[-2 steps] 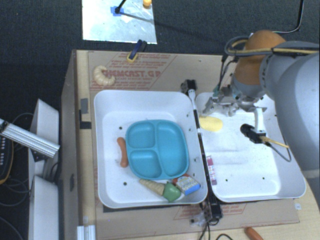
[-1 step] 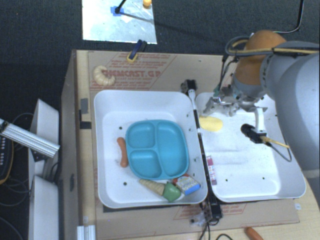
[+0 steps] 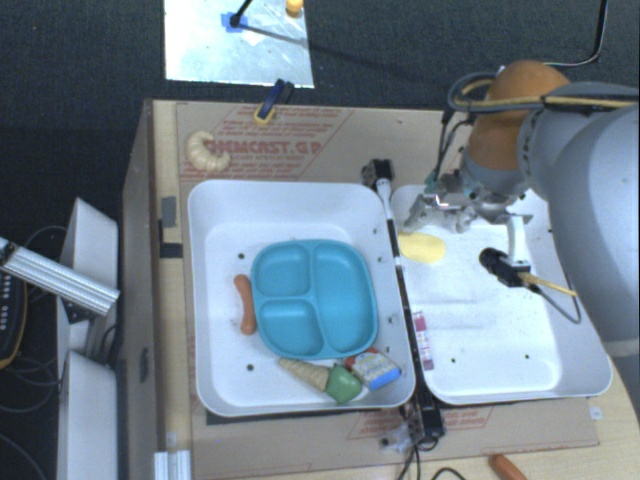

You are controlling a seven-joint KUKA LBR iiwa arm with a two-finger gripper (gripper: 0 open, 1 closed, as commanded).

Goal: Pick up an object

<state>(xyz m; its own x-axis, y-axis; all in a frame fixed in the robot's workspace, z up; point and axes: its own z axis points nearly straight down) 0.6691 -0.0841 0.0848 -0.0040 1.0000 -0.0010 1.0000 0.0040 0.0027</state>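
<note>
My gripper (image 3: 438, 218) hangs over the far left corner of the right bin (image 3: 520, 368), its fingers spread open with nothing between them. A flat yellow object (image 3: 423, 248) lies on the bin floor just below and slightly left of the fingertips; whether they touch it I cannot tell. In the left bin (image 3: 215, 268) a blue divided plate (image 3: 312, 298) lies in the middle. An orange sausage (image 3: 245, 303) rests to its left. A pale cone (image 3: 305, 372), a green piece (image 3: 343, 385) and a small printed packet (image 3: 377, 370) crowd the near right corner.
The divider (image 3: 398, 278) between the bins runs just left of the gripper. A small label strip (image 3: 421, 336) lies on the right bin floor near the divider. The arm's grey body (image 3: 590, 198) overhangs the right bin's far right side.
</note>
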